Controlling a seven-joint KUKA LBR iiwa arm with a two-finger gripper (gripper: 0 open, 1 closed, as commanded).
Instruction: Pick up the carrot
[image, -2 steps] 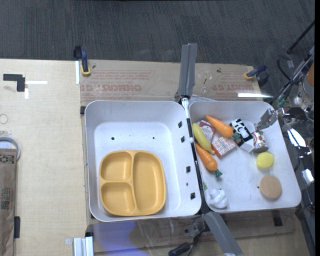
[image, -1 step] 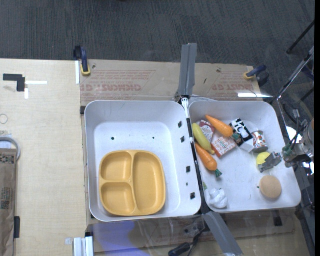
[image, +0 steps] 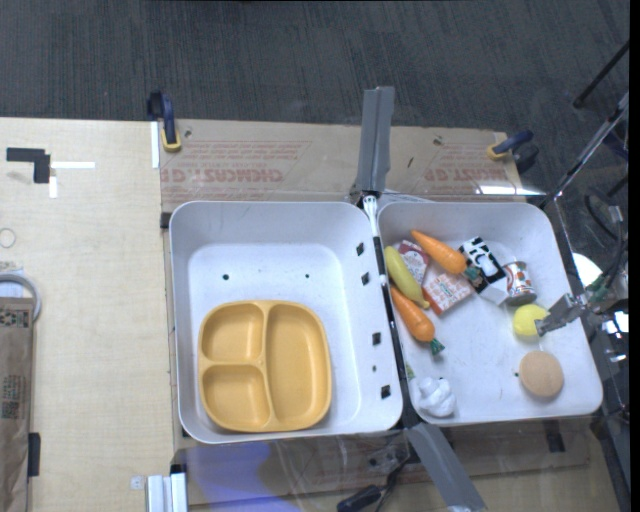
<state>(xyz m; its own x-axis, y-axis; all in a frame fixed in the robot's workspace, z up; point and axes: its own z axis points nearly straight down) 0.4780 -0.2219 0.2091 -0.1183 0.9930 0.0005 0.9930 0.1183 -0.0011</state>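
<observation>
Evidently the task is at its opening step: the approach is not yet made and nothing is lifted. The right bin (image: 560, 235) holds two candidates. The upper carrot (image: 438, 251) lies slantwise near the bin's far left part, its tip toward a black-and-white carton (image: 483, 262). The lower carrot (image: 412, 314) lies beside the bin's left wall, its green end pointing toward the near edge.

What appears to be the gripper (image: 562, 312) sits low at the right wall, just beside a yellow lemon-like fruit (image: 528, 320) and well apart from both carrots. It carries no object that can be seen. Whether it is spread or closed cannot be told at this size.

In my judgement, the next move calls for a traverse leftward across the bin, then a descent across a carrot's narrow width. The lower carrot looks the cleaner target on its right side. A yellow banana-shaped item (image: 402, 271) touches it at its upper end. A red-and-white packet (image: 446, 289) crowds the upper carrot.

Hard to make out: the arm's wrist is lost in clutter at the frame's right edge. A white crumpled item (image: 435, 397) and a small can (image: 517, 283) cannot be identified further.
</observation>
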